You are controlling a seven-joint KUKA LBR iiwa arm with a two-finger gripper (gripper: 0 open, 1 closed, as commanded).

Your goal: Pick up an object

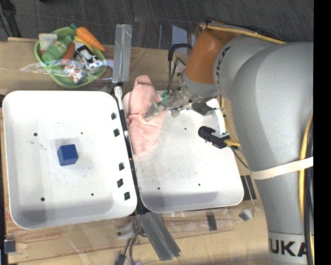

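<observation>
beside the pink cloth, gripper grip unclear; blue cube well apart.

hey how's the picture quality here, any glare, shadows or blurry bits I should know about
Camera view: even, soft light; the white bins look bright but not washed out, with faint shadow along their near walls. The blue cube is sharp enough; the gripper by the pink cloth is small and murky. The arm looms large.

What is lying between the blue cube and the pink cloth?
In the camera view, bare white floor of the left bin, then the two bins' adjoining walls, separate the blue cube from the pink cloth.
</observation>
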